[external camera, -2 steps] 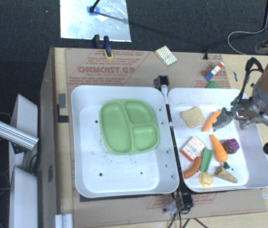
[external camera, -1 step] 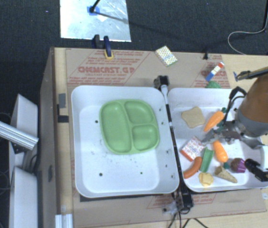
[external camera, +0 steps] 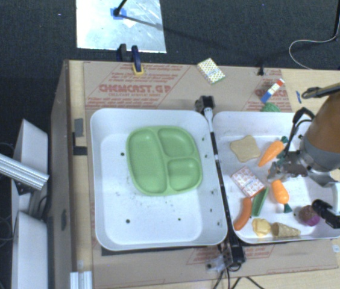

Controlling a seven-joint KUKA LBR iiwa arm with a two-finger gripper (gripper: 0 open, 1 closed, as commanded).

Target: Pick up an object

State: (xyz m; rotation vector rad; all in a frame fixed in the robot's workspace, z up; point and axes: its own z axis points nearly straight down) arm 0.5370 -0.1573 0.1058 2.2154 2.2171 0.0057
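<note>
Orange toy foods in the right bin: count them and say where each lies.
3: one carrot near the arm, one orange piece mid-bin, one long piece by the divider. The arm may hide more.

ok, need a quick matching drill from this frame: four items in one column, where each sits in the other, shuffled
Items:
1. green divided plate
2. ice cream cone
3. bread slice
4. checkered block

Places:
A. on the cardboard beyond the bins
B. top left part of the right bin
C. middle of the left bin
D. near edge of the right bin

Pairs: 1-C, 2-D, 3-B, 4-A
</note>
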